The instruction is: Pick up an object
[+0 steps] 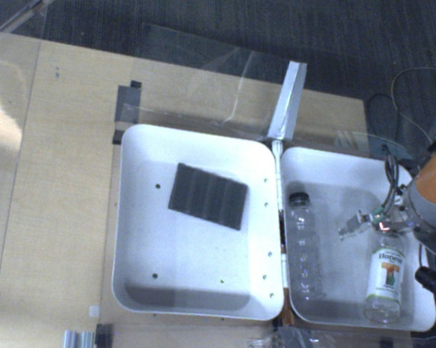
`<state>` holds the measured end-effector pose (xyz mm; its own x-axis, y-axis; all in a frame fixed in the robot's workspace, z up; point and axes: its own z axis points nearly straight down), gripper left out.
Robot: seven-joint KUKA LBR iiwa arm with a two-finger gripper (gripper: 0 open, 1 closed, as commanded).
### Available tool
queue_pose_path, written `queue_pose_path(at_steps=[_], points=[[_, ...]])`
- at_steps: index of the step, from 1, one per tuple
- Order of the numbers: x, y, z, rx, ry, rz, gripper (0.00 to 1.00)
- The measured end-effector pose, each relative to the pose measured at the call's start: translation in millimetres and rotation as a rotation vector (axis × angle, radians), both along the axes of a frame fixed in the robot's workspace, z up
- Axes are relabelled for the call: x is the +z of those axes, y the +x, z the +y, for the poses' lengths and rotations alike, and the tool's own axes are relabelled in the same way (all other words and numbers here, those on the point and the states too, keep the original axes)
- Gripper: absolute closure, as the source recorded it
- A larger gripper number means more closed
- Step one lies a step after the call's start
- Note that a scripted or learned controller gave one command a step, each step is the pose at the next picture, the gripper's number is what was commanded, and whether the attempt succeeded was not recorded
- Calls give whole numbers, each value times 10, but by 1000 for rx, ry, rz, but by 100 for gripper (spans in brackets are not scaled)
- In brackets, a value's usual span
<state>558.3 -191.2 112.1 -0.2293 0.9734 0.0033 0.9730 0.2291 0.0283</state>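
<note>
Overhead, claw [373, 221] hanging in right bin [337, 173] near its right edge, finger state not discernible, labelled bottle [385, 280] just below it, clear bottle [303, 244] along that bin's left edge, dark pad [208, 196] in left bin [136, 222].

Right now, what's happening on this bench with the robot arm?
A grey and orange arm reaches over the right bin, its end effector hanging above the bin floor between two clear bottles. One bottle with a dark cap lies by the left wall, and a labelled bottle lies nearer the arm. Neither is gripped. The left bin holds a dark flat pad.
</note>
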Motion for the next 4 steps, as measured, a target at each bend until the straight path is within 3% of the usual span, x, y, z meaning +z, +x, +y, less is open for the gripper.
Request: queue_pose_path(at_steps=[1,2,3,4], points=[[-31,224,14,337,-17,15,0],[-221,-46,-117,331,-17,10,0],[578,14,-144,381,-19,14,0],[145,-13,-118,382,-26,10,0]])
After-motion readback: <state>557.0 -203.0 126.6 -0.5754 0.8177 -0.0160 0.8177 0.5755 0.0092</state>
